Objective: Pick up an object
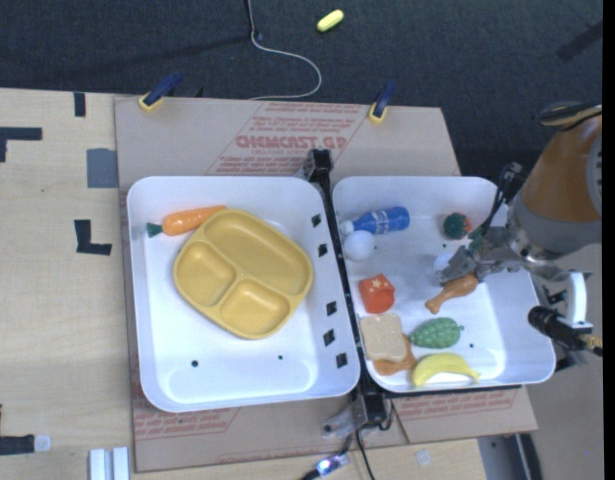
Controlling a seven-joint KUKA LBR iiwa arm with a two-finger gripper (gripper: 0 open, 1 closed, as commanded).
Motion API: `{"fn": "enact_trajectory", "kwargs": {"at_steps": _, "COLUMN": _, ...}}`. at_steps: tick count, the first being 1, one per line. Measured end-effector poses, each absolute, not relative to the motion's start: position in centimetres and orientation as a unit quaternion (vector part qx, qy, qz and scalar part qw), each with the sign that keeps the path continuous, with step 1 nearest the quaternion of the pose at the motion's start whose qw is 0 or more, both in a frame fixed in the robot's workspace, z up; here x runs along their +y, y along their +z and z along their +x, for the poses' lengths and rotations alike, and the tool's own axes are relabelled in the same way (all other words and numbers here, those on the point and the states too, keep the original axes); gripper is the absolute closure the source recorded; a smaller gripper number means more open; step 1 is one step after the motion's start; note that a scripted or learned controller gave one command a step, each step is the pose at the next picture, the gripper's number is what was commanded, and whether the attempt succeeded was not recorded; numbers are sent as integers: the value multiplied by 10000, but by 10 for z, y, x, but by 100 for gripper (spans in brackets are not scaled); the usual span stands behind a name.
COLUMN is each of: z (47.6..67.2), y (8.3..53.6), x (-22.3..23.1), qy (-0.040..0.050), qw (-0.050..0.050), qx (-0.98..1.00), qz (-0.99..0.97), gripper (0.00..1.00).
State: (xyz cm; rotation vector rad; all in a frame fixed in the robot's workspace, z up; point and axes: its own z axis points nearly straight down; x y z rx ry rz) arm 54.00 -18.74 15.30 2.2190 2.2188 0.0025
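Start at the bottom of the frame, operator: in the right white bin (517, 368) you have a yellow plastic banana (444, 370) by the lower rim, with a tan slice of toy bread (384, 338) to its upper left and a green bumpy toy vegetable (436, 333) just above it. Next up sits a red toy tomato (377, 292) left of centre. The brown toy drumstick (454, 291) lies tilted at centre right, and the gripper (465, 264) is right over its upper end, touching or nearly so; you cannot tell whether it is clenched or released. Farther up are a blue plastic bottle (380, 221) with a white ball (358, 245) below its left end, and a small dark green round toy (456, 225). In the left white bin (152, 368) are a yellow divided plate (243, 272) and an orange toy carrot (187, 219).
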Motion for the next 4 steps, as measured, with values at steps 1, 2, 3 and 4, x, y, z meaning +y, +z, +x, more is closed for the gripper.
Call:
{"fn": "enact_trajectory", "kwargs": {"at_steps": 1, "z": 545, "y": 199, "x": -194, "qy": 8, "qw": 18, "qx": 7075, "qz": 7067, "gripper": 100}}
{"fn": "enact_trajectory", "kwargs": {"at_steps": 2, "z": 546, "y": 226, "x": -193, "qy": 4, "qw": 6, "qx": 7076, "qz": 7066, "gripper": 100}}
{"fn": "enact_trajectory", "kwargs": {"at_steps": 3, "z": 583, "y": 233, "x": -148, "qy": 8, "qw": -2, "qx": 7096, "qz": 7046, "gripper": 100}}
{"fn": "enact_trajectory", "kwargs": {"at_steps": 4, "z": 621, "y": 224, "x": -102, "qy": 0, "qw": -2, "qx": 7096, "qz": 7046, "gripper": 100}}
